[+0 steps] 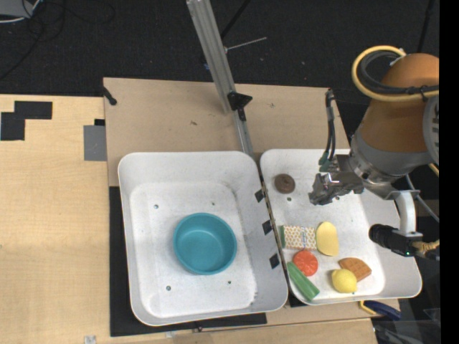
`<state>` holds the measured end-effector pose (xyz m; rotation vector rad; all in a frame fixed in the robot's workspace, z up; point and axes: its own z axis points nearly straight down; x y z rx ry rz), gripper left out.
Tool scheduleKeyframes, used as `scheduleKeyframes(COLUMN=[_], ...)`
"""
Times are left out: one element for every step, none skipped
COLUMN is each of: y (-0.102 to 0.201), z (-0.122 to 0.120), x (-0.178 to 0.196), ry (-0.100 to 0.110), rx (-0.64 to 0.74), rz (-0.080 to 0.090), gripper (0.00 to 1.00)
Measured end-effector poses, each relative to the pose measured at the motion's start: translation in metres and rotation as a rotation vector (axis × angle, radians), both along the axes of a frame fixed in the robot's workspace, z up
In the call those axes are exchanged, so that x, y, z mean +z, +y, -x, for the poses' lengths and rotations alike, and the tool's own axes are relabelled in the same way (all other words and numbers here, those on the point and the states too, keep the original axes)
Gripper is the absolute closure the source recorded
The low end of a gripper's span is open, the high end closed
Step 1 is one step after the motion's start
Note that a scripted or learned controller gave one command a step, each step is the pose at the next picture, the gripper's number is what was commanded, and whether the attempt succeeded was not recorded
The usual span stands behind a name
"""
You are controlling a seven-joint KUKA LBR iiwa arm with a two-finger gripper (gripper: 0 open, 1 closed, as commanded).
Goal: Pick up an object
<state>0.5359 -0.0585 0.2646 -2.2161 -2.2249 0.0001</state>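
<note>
The gripper (324, 192) hangs over the right bin (380, 282), in its upper half, with the grey arm and its orange band (401, 84) rising behind it toward the right. From here I cannot tell how the gripper is set, and nothing shows as being carried by it; the metal parts at its tip blur into one dark clump above the white floor.

Just to the left of the gripper, near the top left corner of the same bin, lies a small brown round thing (285, 183), apart from the tip. Below the gripper, toward the near side of the bin, the rest of the objects sit in a loose cluster. A pale speckled sponge (299, 236) lies against the bin's left side, and a yellow pear-shaped piece (327, 238) sits just beside it on the right. Under those come a red tomato-like ball (306, 262) and a green stick like a cucumber (303, 281), which slants down toward the bin's near left corner and touches the red ball. Further right are a yellow lemon (344, 281) and, just above it, a brown bread-like piece (356, 267).

Left of that bin, across the divider between the two, the left bin (143, 178) holds a teal bowl (205, 243), upright, a bit below its middle. A slanted metal rail (215, 52) runs up from between the bins toward the back of the bench.
</note>
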Motion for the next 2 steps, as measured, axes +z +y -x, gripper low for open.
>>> scheduleKeyframes(y=[0.05, 0.102], z=[-0.019, -0.038], x=[-0.016, -0.014], ry=[0.001, 0.0], rx=[-0.001, -0.001], rz=[0.0, 0.001], gripper=[1.0, 1.0])
